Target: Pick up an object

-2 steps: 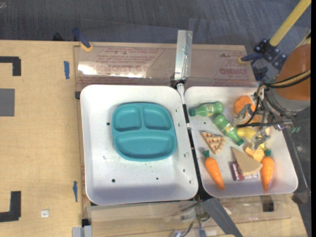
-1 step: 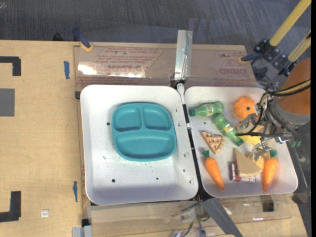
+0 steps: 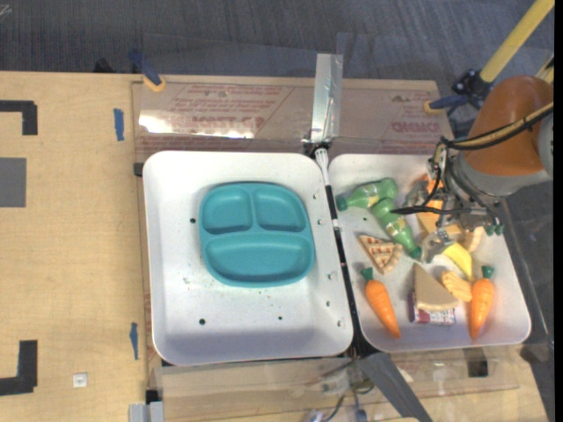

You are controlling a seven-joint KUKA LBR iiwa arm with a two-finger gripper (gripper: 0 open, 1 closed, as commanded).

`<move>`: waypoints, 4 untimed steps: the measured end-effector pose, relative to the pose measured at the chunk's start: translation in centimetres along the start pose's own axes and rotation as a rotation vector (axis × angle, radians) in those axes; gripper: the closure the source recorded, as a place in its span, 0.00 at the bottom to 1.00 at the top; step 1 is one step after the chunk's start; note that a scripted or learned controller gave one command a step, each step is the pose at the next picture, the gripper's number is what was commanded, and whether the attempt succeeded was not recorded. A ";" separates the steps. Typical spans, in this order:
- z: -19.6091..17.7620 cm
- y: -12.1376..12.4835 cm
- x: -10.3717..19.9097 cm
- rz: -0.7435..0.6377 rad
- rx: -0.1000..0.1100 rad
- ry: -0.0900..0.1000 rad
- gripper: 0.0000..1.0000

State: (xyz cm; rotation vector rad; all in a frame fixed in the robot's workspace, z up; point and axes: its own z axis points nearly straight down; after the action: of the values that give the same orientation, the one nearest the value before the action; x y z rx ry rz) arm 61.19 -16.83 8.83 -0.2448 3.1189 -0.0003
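1. One gripper [image 3: 455, 227] hangs low over the right bin [image 3: 519, 319], among the toy food; we cannot tell how its jaws stand.
2. Just below it lies a yellow piece [image 3: 459, 258], slanting toward the bin's lower right corner.
3. We judge this piece nearest; the two carrots [image 3: 382, 306] [image 3: 481, 304] lie farther toward the near rim.
4. Apart in the left bin [image 3: 167, 323] sits a teal tray [image 3: 256, 233].

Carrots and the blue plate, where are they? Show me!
left carrot [image 3: 382, 305], camera view, middle of its orange body
right carrot [image 3: 481, 304], camera view, middle of its orange body
blue plate [image 3: 257, 233], camera view, ridge between its compartments
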 end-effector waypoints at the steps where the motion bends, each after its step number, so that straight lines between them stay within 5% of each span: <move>1: -1.5 -0.2 -0.4 0.002 0.006 -0.014 1.00; 2: -0.2 2.5 -4.4 0.162 0.026 0.008 1.00; 3: -21.0 1.0 -3.3 -0.196 0.007 -0.008 1.00; 4: -4.1 1.7 0.0 -0.296 -0.009 0.017 1.00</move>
State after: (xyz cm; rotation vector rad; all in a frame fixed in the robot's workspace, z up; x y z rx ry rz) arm 60.87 -15.20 12.88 -0.7063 3.0655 0.0094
